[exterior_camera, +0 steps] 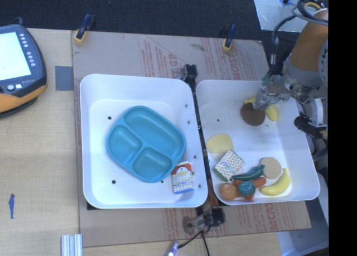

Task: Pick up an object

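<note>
- Camera view, the step: you are at the reach-and-grasp stage of the pick. The arm comes in from the right and has its claw low over the far part of the right bin, at a brown round object with a yellow piece just beside it.
- Camera view, the claw: it sits right at the upper edge of the brown object, perhaps touching it, but from this slant you cannot tell how far it is open. Nothing shows between its tips, so do not count anything as held.
- Camera view, the other candidates: the rest of the right bin's load lies well apart toward the near side: a pale yellow disc, a green-and-white packet, a banana, a tan round piece and a cluster of small orange, green and teal items.
- Camera view, left bin: it carries a blue divided tray and a small carton at the near right corner.
- Next move, as a judgement: you need the claw centred over the brown object alone, closed firmly, then raised straight up. The yellow piece is close enough to be nudged or caught alongside.
</note>
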